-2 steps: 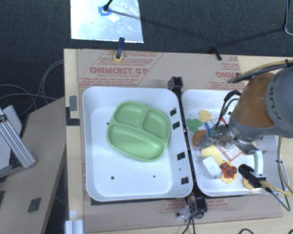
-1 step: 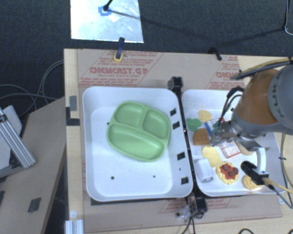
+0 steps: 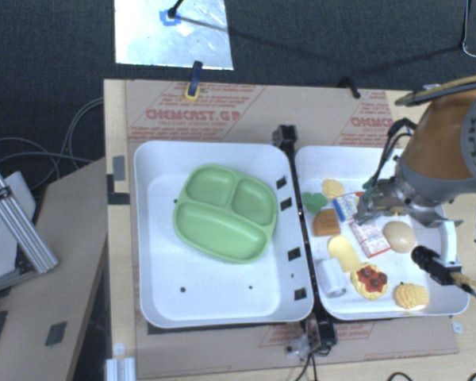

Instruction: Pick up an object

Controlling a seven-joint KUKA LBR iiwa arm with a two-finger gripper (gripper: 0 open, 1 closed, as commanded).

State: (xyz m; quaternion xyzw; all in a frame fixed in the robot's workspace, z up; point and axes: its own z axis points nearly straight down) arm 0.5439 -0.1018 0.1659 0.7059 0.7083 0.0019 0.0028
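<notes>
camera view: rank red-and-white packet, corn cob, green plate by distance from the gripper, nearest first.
Gripper sits over the right bin's upper middle.
1. red-and-white packet: just below it, right bin.
2. corn cob: right bin's lower right corner.
3. green plate: left bin, far across the divider.

"CHEMCAST GP" on protective sheet [image 3: 192, 105]

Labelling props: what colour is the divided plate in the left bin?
Light green, all three compartments alike. The divided plate shows plainly in the camera view.
</notes>
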